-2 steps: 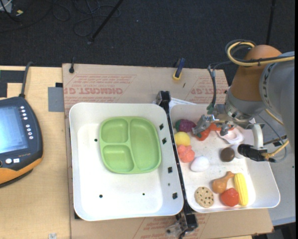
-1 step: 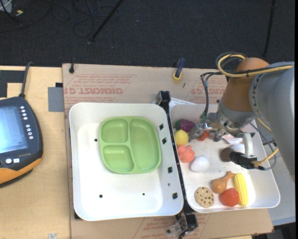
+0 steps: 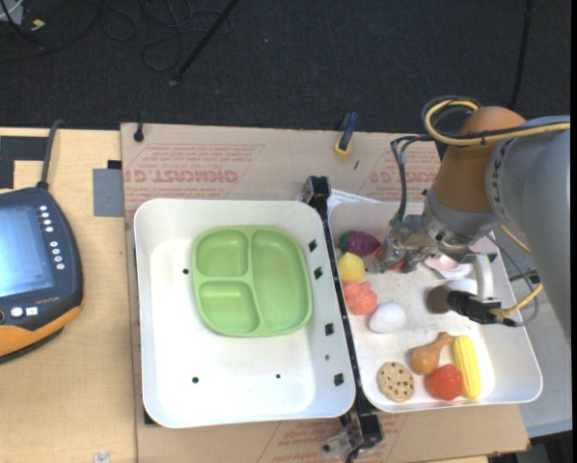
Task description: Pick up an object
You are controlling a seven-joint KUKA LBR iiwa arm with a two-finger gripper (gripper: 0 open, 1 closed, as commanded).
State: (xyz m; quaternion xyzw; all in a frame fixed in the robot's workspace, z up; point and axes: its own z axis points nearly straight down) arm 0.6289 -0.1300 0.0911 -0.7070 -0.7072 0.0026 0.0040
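We see the grey arm [image 3: 520,181] reaching in from the right, orange band above the wrist, with its pincer [image 3: 401,256] low in the upper part of the right bin [image 3: 530,379]. We can't tell how the pincer stands; it's too small and cluttered here, and we see nothing clearly between its tips.

Right bin contents: a purple item [image 3: 363,243] just left of the pincer, a yellow piece [image 3: 351,266] below that, a pink-orange piece [image 3: 360,298] touching or nearly touching the yellow one, and a white egg-like thing [image 3: 387,317] just beside it. Lower down we see a chocolate-chip cookie [image 3: 397,380], a brown drumstick [image 3: 430,355], a red tomato [image 3: 445,382] and a yellow corn cob [image 3: 467,365], the last three bunched close together. A dark brown item [image 3: 439,300] sits right of the egg.

Left bin [image 3: 163,374] holds a green divided plate [image 3: 252,281], three compartments, lying flat in its upper half.

On the desk [image 3: 57,384] at far left sits a handheld pendant with a screen [image 3: 23,270]. A yellow-and-blue clamp [image 3: 345,135] grips the cardboard's far edge.
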